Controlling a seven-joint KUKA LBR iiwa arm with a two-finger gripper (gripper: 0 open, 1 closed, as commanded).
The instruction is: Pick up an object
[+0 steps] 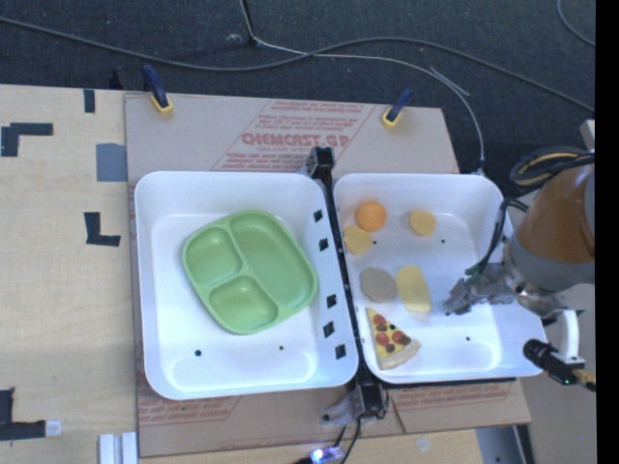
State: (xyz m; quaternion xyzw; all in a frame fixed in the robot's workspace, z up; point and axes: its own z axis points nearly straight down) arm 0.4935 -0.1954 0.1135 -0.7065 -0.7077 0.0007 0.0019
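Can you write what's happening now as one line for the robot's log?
gripper: low in right bin | near: yellow piece | pizza slice: untouched

Arm (559, 225) cut off at right edge; jaws too small/dark to tell.

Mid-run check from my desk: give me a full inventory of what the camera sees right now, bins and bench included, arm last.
bins: 2, white, side by side on the bench
divided plate: 1, light green, three compartments, in the left bin
orange ball: 1, orange, right bin, far side near the divider
round yellow piece: 1, yellow, right bin, far side
pale yellow piece: 1, right bin, just below the orange ball
tan oval piece: 1, grey-tan, middle of the right bin
yellow oblong piece: 1, beside the tan oval piece
pizza slice: 1, toy, red toppings, near corner of the right bin
clamps: 2, blue and yellow, on the cardboard's far edge
cardboard sheet: 1, brown, under the bins
gripper: 1, dark, low over the right bin's right side
arm: 1, grey with orange band
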